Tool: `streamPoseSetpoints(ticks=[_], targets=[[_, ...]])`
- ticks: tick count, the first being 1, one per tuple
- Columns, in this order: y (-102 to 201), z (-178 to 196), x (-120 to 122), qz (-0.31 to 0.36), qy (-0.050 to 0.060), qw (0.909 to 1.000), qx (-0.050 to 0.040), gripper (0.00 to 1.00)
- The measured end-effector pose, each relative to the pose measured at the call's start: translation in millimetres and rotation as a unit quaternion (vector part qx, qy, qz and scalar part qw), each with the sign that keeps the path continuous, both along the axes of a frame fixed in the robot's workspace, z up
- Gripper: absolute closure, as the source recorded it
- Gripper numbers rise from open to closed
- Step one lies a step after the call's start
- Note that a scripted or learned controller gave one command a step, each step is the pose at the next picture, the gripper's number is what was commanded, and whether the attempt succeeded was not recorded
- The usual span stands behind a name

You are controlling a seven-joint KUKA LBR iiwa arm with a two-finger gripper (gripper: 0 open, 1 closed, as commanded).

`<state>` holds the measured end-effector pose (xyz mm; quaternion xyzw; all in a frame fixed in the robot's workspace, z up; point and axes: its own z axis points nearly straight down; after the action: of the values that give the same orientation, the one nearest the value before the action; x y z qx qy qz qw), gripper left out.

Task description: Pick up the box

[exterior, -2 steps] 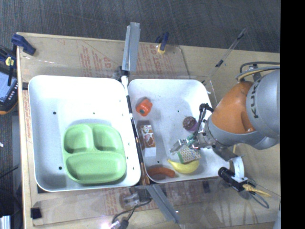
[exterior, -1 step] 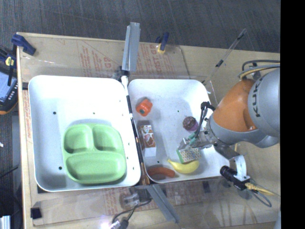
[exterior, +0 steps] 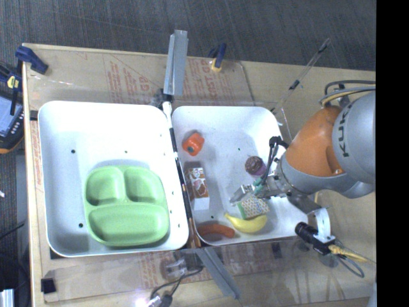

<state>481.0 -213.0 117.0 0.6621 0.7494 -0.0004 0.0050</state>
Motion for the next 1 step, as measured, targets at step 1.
streamPoseSetpoints(ticks=[1], targets=[[1.8,-21.1,-2.0,0.009,0.001,1.0,0.0014,0.0]])
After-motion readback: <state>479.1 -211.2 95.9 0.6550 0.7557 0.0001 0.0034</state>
